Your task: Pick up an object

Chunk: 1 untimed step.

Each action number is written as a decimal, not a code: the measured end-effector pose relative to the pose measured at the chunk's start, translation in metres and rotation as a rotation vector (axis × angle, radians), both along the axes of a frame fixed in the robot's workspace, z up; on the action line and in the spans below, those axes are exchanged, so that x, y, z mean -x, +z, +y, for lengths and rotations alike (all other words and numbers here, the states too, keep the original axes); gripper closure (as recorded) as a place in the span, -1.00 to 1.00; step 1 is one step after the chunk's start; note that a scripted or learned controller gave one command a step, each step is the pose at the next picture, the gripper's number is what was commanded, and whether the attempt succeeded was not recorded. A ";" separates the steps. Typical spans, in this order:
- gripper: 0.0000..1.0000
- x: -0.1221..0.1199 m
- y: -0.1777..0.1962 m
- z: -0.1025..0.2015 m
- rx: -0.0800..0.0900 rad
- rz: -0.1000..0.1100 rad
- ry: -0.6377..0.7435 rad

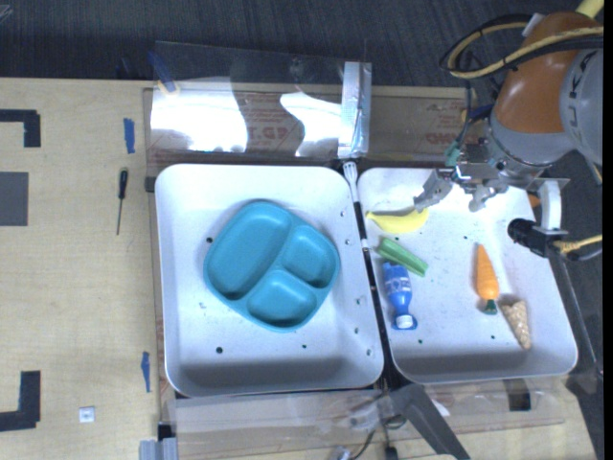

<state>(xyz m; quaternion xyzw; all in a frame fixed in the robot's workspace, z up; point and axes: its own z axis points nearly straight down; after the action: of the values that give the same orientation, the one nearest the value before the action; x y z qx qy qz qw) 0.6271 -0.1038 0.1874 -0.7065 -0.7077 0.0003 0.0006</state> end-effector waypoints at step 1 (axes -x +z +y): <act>-1.00 0.038 -0.028 -0.083 0.000 0.004 -0.333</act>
<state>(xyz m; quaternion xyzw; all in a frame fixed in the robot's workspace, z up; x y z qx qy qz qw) 0.5893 -0.1872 0.1591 -0.8141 -0.5807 0.0017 0.0021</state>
